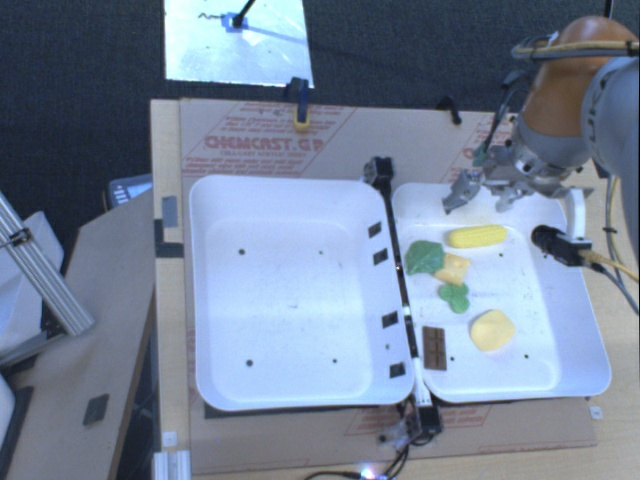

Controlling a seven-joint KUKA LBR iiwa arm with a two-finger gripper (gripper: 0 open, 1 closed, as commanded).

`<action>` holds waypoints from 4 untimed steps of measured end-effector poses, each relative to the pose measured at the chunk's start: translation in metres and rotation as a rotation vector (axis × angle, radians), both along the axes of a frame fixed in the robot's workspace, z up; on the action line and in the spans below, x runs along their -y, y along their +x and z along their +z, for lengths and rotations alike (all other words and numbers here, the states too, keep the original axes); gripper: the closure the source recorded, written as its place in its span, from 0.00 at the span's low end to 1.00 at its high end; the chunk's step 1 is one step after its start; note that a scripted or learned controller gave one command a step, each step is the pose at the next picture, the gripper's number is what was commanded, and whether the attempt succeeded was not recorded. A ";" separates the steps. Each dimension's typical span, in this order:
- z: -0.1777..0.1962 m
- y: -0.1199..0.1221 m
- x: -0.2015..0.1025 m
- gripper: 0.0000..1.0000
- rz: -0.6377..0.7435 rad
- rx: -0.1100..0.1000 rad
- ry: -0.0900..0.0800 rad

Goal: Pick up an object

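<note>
Hovering above the far end of the right bin [575,368], the gripper [485,190] has its jaws spread with nothing between them, so the approach step looks to be in hand. The corn cob [477,236] lies just below it (the nearest candidate), with a green piece [424,257], a small yellow block [455,268] and a pale yellow lump [491,330] further along. Next calls for descending straight onto the cob, jaws straddling its narrow width.
</note>
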State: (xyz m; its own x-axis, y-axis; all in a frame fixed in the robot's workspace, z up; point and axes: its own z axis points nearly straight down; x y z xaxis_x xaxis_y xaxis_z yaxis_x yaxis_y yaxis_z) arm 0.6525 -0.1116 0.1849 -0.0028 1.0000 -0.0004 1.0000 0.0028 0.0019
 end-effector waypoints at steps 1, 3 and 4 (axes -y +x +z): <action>-0.104 -0.048 0.068 0.00 -0.006 -0.004 0.000; -0.090 -0.150 0.046 1.00 -0.001 0.002 0.000; -0.098 -0.153 -0.030 1.00 0.002 0.010 -0.006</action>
State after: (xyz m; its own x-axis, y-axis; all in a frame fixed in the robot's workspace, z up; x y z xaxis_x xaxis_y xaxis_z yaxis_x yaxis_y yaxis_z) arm 0.4997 -0.0820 0.0872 -0.0050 1.0000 -0.0064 0.9999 0.0051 0.0122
